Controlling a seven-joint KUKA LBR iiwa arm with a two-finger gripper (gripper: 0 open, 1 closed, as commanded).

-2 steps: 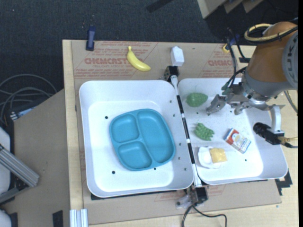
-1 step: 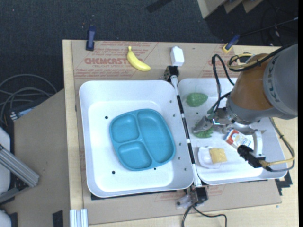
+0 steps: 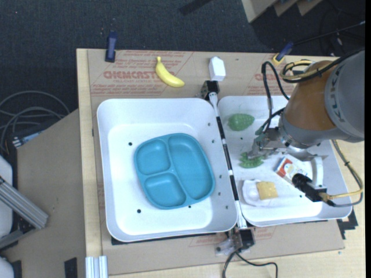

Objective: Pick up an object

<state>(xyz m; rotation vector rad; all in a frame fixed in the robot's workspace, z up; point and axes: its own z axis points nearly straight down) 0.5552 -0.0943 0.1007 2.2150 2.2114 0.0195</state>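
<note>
In the right bin [image 3: 324, 212] my gripper [image 3: 257, 150] reaches down from the grey and orange arm [image 3: 313, 106]. Its tip is at a small dark green object [image 3: 251, 161] near the bin's left wall and seems to touch it. A lighter green lumpy object [image 3: 240, 121] lies farther back in the same bin. A red and white packet [image 3: 287, 168] lies just right of the gripper. At the bin's front a yellow block [image 3: 266, 190] rests on a white piece [image 3: 250, 191].
The left bin [image 3: 116, 126] holds a blue three-compartment tray [image 3: 173, 170]. A yellow banana [image 3: 168, 74] lies on the bench behind the left bin. A black divider clip [image 3: 210, 89] and cables [image 3: 272, 80] sit near the bins' back edge.
</note>
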